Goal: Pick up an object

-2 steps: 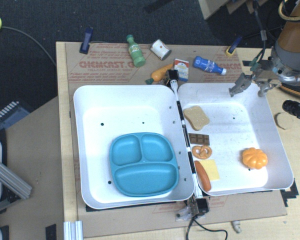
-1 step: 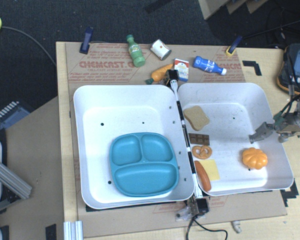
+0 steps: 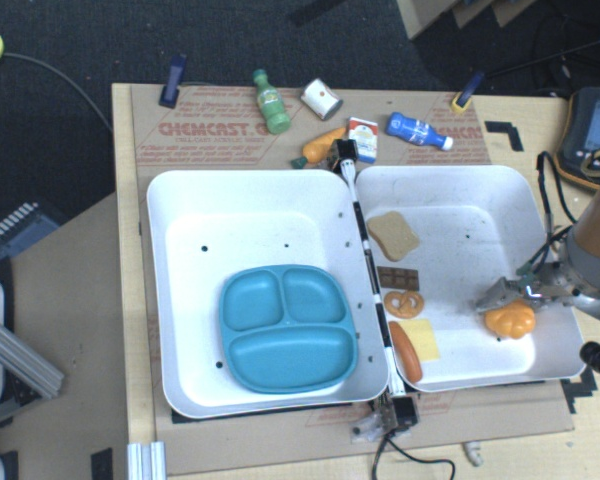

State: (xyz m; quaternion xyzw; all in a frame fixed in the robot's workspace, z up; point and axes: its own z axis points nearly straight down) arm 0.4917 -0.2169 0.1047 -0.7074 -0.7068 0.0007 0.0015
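My gripper [image 3: 513, 296] reaches in from the right and hangs low over the right part of the right bin [image 3: 480, 180]. Just below it in the view, touching or nearly touching it, is an orange pepper-like toy [image 3: 510, 321]. Whether the toy rests on the bin floor or is held is not visible. Along the right bin's left side lie a tan bread slice [image 3: 393, 235], a brown chocolate bar [image 3: 397, 278], a pretzel [image 3: 403, 304], a yellow cheese slice [image 3: 423, 339] and a hot dog [image 3: 407, 354].
The left bin [image 3: 190, 218] holds a blue divided plate [image 3: 288, 326]. Behind the bins on the board lie a green bottle [image 3: 271, 101], a white can [image 3: 321, 98], a carrot [image 3: 322, 146], a small carton [image 3: 362, 138] and a blue bottle [image 3: 418, 131].
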